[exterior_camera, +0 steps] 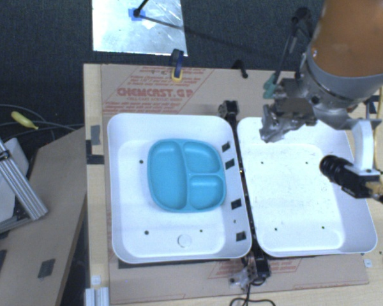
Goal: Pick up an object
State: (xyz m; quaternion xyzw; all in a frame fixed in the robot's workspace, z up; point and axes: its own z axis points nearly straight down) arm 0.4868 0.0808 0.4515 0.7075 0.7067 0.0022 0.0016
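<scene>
- The gripper hangs over the 11 o'clock corner of the right bin. Its tip is a grey blur against the white, so I cannot tell whether it is apart or together.
- I judge that it carries nothing.
- At about 8 o'clock from it, the blue divided plate lies flat in the middle of the left bin, well apart from the gripper.
- The task looks barely begun: crossing the divider, descending, gripping the plate's rim and lifting all remain.
- The arm is cut off at 1 o'clock.
- A pale round mark at the plate's 6 o'clock is too faint to identify.
</scene>
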